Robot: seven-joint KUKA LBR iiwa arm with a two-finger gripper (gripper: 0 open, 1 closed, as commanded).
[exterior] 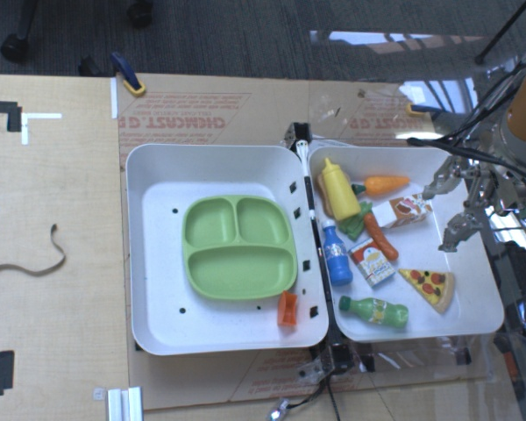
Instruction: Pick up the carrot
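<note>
Two orange items risk confusion: the carrot [387, 184] lies at the upper middle of the right bin [482, 318], touching the yellow mustard bottle [338, 189], while the gripper [451, 209], fingers spread and empty, hovers right of it.

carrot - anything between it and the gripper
Nothing visible. The gripper hangs over the right bin, and the carrot lies to its left by the mustard bottle, top uncovered; the snack pack sits just below that line.
</note>
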